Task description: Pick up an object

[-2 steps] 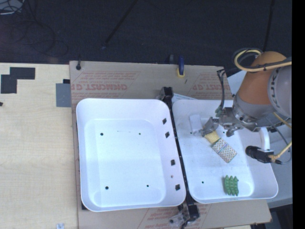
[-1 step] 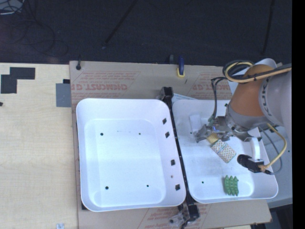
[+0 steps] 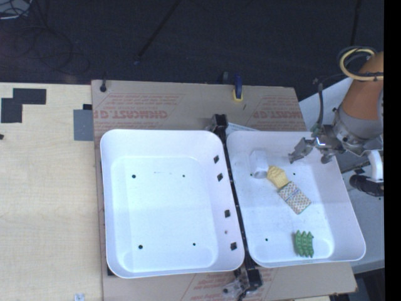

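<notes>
The right bin (image 3: 338, 187) holds several small objects. A white cup-like piece (image 3: 259, 162) lies near its far left, with a yellow lump (image 3: 277, 176) just right of it. A grey patterned block (image 3: 294, 197) touches the yellow lump. A green ridged piece (image 3: 304, 243) sits near the front edge. My gripper (image 3: 311, 155) hangs over the bin's far right part, right of the yellow lump and apart from it. It is open, with nothing between its fingers.
The left bin (image 3: 113, 168) stands beside the right one, with a black clipped divider (image 3: 227, 193) between them. Both rest on a brown board (image 3: 163, 105). The grey and orange arm (image 3: 363, 105) comes in from the right.
</notes>
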You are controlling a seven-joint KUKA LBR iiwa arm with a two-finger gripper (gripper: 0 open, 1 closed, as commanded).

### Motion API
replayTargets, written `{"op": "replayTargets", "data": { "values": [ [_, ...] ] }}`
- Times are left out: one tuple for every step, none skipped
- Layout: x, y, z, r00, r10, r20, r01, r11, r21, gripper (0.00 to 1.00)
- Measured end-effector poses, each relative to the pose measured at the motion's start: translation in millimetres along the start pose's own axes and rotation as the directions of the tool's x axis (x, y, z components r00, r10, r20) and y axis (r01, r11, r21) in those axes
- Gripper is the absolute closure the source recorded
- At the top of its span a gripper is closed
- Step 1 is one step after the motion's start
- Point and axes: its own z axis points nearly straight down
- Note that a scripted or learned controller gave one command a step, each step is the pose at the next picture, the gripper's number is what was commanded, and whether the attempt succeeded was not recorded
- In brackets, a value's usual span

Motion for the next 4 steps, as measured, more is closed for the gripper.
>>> {"op": "replayTargets", "data": {
  "values": [
    [4,-69,59,1.0,0.001,-0.009,-0.001,1.0,0.0,0.0],
    [35,-32,1,1.0,-0.007,-0.006,0.007,1.0,0.002,0.0],
    [47,-47,66,1.0,0.0,-0.009,0.0,1.0,0.013,0.0],
    [-1,-37,-19,1.0,0.0,-0.002,0.0,1.0,0.002,0.0]
  ]
}}
